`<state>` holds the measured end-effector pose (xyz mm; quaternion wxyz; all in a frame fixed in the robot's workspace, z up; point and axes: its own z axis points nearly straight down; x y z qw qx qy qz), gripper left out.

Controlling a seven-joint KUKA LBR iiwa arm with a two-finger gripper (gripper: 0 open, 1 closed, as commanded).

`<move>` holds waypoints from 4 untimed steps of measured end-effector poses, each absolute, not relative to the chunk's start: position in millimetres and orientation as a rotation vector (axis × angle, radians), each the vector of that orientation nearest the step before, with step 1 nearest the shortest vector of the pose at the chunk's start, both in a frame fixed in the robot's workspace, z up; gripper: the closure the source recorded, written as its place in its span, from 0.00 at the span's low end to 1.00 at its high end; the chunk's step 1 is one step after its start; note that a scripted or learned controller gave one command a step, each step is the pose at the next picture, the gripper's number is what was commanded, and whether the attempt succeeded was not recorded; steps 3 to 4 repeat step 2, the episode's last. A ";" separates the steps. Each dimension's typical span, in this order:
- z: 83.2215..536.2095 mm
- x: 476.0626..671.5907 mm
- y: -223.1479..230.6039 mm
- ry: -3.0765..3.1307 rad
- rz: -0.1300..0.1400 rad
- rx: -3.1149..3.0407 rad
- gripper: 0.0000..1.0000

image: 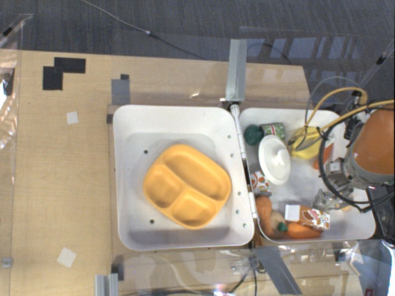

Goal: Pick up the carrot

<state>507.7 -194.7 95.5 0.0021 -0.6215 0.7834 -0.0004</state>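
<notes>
Camera view: carrot (pixel 302 230) lying in the right bin (pixel 364 230), near its front edge, long axis roughly nine-to-three. Gripper (pixel 327 197) hovering close, carrot at about seven o'clock from it. Grip state impossible to tell.

the carrot (pixel 264 209) is orange, lying on its side in the right bin's (pixel 364 230) near-left corner, just beside the left wall, its length running toward the near edge.
</notes>
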 end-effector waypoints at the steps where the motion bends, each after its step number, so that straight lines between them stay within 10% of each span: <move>1: 108.2 491.4 -205.6 2.521 -0.016 -1.856 1.00; 2: 90.2 560.0 -174.5 2.537 -0.015 -1.835 1.00; 4: 90.2 560.0 -174.5 2.537 -0.015 -1.835 1.00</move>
